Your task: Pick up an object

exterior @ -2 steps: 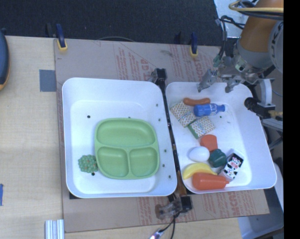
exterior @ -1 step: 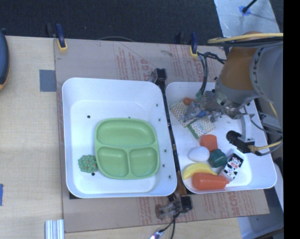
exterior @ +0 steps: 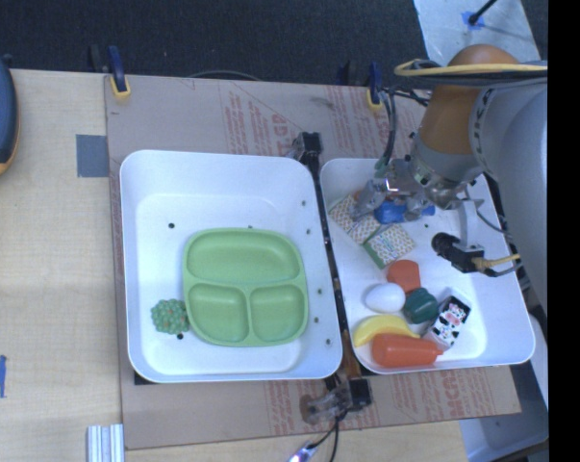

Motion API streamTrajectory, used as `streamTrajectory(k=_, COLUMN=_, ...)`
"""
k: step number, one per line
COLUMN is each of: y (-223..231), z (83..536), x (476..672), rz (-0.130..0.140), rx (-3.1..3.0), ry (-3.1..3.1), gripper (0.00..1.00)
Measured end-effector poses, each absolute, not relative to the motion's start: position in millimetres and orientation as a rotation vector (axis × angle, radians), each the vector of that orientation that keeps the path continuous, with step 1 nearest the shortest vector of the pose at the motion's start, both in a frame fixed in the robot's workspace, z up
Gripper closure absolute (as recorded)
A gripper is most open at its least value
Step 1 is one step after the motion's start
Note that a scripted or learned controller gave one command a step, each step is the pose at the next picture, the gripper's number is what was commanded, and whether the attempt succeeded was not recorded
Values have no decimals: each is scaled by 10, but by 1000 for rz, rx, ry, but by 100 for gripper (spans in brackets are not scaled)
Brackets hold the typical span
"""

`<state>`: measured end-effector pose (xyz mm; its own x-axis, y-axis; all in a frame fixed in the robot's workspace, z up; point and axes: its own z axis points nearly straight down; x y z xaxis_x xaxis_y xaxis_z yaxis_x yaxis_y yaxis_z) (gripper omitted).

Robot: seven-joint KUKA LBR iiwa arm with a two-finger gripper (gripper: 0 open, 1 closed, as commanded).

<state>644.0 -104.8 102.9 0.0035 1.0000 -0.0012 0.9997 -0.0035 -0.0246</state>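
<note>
We are seeing a green tray (exterior: 243,287) lying in the left bin (exterior: 140,258), a green ball (exterior: 169,316) touching its left rim. In the right bin (exterior: 506,340), an egg (exterior: 385,297), banana (exterior: 381,328) and carrot (exterior: 403,352) are sitting near the front edge. Our end effector (exterior: 393,196) is hovering over the bin's back left corner by a blue piece (exterior: 390,212); we cannot tell its opening.
</note>
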Motion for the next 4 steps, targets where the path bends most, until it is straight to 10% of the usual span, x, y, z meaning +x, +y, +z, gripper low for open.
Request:
streamTrajectory(k=1, y=-1669, z=1888, x=6579, rz=-2, rx=-2229, ry=-2228, gripper=0)
streamTrajectory(k=2, y=-1205, z=1833, x=6565, rz=3, rx=-2210, ry=-2227, gripper=0)
streamTrajectory(k=4, y=-1038, z=865, x=5431, rz=16, rx=-2208, ry=-2216, gripper=0)
